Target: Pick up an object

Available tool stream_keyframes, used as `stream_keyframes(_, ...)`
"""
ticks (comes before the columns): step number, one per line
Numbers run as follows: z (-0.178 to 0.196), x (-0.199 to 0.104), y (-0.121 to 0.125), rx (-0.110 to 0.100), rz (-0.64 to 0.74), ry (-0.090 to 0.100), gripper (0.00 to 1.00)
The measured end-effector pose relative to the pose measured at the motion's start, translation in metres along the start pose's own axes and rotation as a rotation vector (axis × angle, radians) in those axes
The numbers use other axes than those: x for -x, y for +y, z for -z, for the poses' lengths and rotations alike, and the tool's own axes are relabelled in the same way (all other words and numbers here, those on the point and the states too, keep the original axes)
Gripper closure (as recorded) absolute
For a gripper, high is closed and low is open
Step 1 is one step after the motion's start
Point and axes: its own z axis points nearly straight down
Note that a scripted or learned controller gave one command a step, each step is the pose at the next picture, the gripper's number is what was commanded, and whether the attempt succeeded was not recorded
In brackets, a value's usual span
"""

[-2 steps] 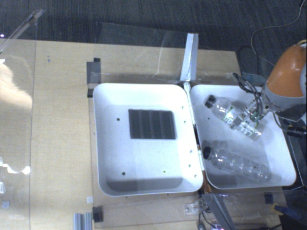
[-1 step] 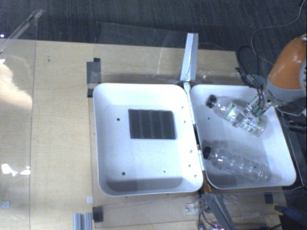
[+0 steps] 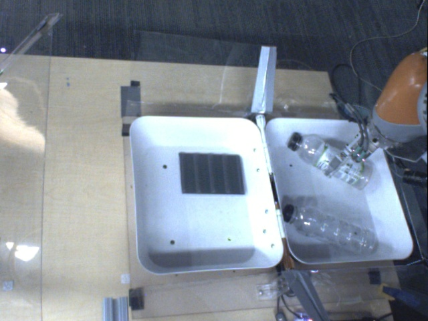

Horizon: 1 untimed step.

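bottles [image 3: 328, 159] [image 3: 328, 227]: clear glossy plastic, dark caps | bins [image 3: 144, 179] [image 3: 394, 206]: smooth white plastic, slight sheen | insert [image 3: 211, 173]: dark, ribbed, matt | surface [image 3: 73, 199]: pale matt wood | floor [image 3: 167, 5]: dark rough carpet

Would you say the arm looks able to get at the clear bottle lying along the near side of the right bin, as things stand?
Probably yes. That bottle lies on its side in the right bin with nothing on top of it, apart from the other bottle, where the gripper hangs. Its closeness to the bin's near wall may make the approach awkward.
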Motion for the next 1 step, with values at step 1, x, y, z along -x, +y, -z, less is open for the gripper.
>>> stream_keyframes(1,0.1023,-0.0483,0.0579,0.01,-0.006,-0.01,1.0)
